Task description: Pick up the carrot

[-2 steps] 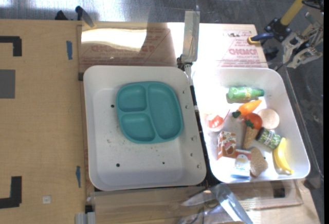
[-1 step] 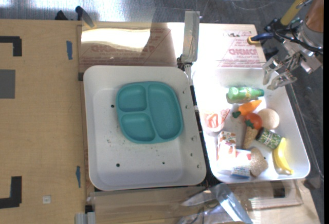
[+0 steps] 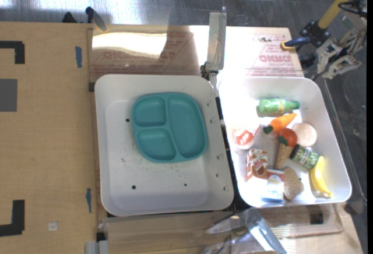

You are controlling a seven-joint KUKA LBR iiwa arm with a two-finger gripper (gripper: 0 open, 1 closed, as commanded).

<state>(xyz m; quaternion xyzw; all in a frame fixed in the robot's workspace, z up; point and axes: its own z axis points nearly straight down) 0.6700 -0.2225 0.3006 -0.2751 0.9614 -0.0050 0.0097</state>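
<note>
My one camera sits fixed above the bench, looking down at a slant on both white bins, the left bin (image 3: 111, 148) and the right bin (image 3: 332, 130) side by side. It stands far enough back to take in the cardboard sheet (image 3: 41, 130) at left.

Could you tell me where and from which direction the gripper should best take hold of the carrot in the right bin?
Probably the carrot's orange body at mid-length, from straight above, fingers across its width. It lies slanted under the green bottle, the tomato close below.
</note>
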